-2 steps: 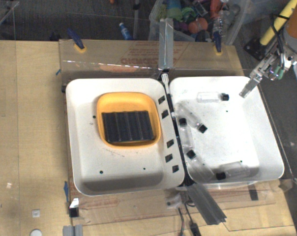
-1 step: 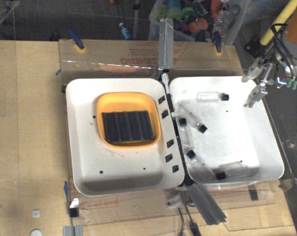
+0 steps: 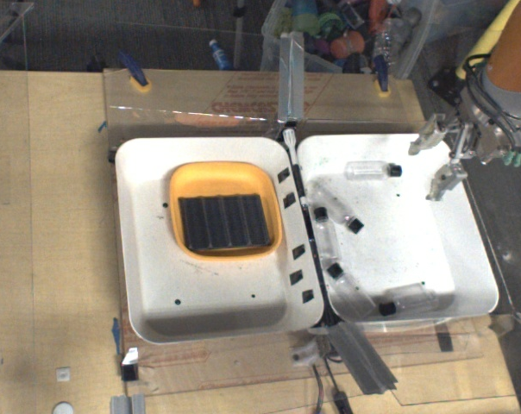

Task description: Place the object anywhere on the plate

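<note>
A yellow plate (image 3: 185, 182) sits in the left bin (image 3: 148, 291). On it lies a black ridged rectangular object (image 3: 224, 222), flat and covering most of the plate's middle. My gripper (image 3: 425, 170) hangs over the upper right corner of the right bin (image 3: 455, 257), far from the plate. Its fingers (image 3: 439, 182) stand apart and open, with nothing between them.
Several clear tubes with black caps lie in the right bin: one near the top (image 3: 367, 171), one by the divider (image 3: 335, 211), one along the front wall (image 3: 407, 300). A metal divider (image 3: 300, 222) separates the bins. A crate of toys (image 3: 347, 11) stands behind.
</note>
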Controlling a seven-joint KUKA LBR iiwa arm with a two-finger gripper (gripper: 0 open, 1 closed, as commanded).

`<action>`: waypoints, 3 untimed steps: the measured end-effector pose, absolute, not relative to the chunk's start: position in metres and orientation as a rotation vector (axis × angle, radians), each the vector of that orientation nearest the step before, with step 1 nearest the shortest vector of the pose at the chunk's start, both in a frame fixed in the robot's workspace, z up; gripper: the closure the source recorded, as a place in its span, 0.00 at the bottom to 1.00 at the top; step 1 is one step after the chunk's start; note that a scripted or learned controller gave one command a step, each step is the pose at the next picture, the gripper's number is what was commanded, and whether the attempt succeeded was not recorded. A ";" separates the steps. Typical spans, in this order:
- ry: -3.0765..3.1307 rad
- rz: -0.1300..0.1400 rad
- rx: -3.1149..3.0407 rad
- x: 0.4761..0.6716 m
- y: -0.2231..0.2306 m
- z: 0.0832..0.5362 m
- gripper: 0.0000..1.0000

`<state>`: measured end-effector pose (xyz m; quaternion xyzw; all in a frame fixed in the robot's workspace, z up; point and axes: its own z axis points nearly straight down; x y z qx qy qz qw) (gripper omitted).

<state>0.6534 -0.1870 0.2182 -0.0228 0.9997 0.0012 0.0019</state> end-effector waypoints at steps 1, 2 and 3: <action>3.053 -0.001 -0.693 0.668 -0.217 0.219 0.00; 2.953 -0.002 -1.042 0.669 -0.221 0.213 0.00; 2.792 0.001 -1.423 0.669 -0.221 0.206 0.00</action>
